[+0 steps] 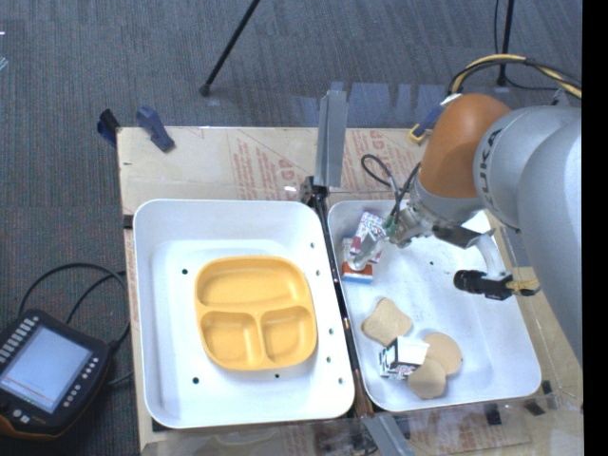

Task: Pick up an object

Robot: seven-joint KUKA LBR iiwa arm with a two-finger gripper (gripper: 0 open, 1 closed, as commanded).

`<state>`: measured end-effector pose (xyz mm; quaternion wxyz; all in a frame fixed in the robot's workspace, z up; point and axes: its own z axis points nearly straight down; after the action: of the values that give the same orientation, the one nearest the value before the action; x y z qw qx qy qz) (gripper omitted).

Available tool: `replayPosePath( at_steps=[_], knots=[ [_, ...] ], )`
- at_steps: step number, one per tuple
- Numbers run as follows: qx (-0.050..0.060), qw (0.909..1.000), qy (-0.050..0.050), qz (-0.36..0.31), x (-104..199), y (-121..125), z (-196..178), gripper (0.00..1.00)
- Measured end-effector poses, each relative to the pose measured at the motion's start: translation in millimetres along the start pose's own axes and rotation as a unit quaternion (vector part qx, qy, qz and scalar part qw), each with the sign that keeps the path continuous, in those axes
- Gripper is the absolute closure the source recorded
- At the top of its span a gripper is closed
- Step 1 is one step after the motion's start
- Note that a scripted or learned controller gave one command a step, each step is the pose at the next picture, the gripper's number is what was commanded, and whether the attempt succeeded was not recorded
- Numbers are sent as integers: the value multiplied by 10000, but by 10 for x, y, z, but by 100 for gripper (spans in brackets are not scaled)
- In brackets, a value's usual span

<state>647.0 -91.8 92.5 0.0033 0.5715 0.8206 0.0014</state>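
My gripper [380,230] is low over the far left corner of the right bin [494,350], below the grey arm with its orange band. It sits right against a small red, white and silver carton [359,255] that lies by the bin's left wall. From this angle I cannot make out whether the carton is in its grasp. Toward the front of that bin lie three tan bread-like pieces [387,321], [445,350], [427,381] and a small white box with black print [403,357].
The left bin [161,350] holds a yellow divided plate [256,311]. A black fitting [483,282] juts over the right bin's right side. A grey upright post [332,145] stands behind the divider between the bins. A teach pendant [43,369] lies on the floor at left.
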Motion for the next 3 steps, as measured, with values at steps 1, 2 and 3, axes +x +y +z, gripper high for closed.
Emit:
replayPosePath(
  at_steps=[1, 2, 3],
  knots=[
    [-4, 9999, -8, -150, -3, 9, -4, 0],
    [-3, 9999, -9, -162, 2, 10, -3, 0],
    [-13, 9999, 11, -164, 13, 29, -83, 100]
  ],
)
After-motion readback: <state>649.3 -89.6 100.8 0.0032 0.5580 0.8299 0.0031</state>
